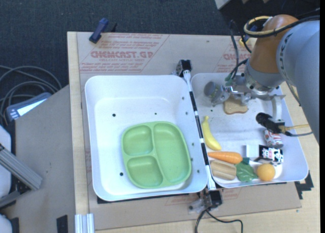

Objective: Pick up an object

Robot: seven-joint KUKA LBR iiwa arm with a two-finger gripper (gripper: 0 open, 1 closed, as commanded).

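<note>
My gripper (224,95) hangs low over the far part of the right bin (292,148), with the grey arm and its orange band reaching in from the right. A tan slice of bread (235,107) lies just below and right of the gripper. A small grey object (210,89) sits just left of the gripper. Nearer the front of this bin lie a yellow banana (209,134), an orange carrot (225,157), a tan bread roll (223,170), a green leafy piece (246,172) and an orange fruit (266,172).
A small can (273,138) and a black-and-white carton (270,154) stand at the right bin's right side. The left bin (101,100) holds a green divided plate (154,154). A clip (184,67) sits where the two bins meet.
</note>
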